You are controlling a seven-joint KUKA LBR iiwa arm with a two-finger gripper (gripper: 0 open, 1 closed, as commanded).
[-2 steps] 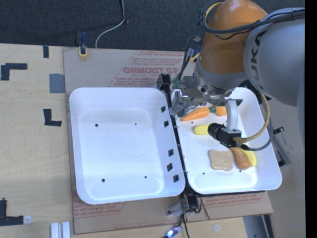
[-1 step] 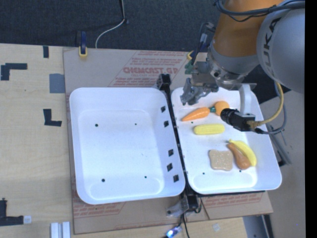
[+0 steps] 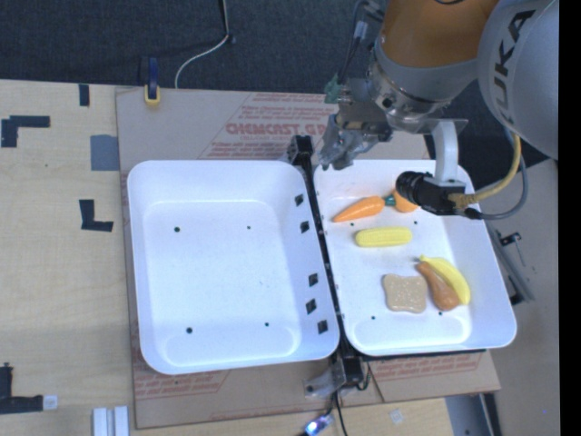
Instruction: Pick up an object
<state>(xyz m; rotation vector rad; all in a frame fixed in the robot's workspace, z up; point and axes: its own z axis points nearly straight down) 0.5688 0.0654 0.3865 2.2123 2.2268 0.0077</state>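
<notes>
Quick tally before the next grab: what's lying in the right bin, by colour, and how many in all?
Orange: 2, the carrot and a small piece partly hidden behind the black fitting
Yellow: 2, the corn cob and the banana
Tan or brown: 2, the bread slice and a brown piece lying against the banana
Total: 6
</notes>
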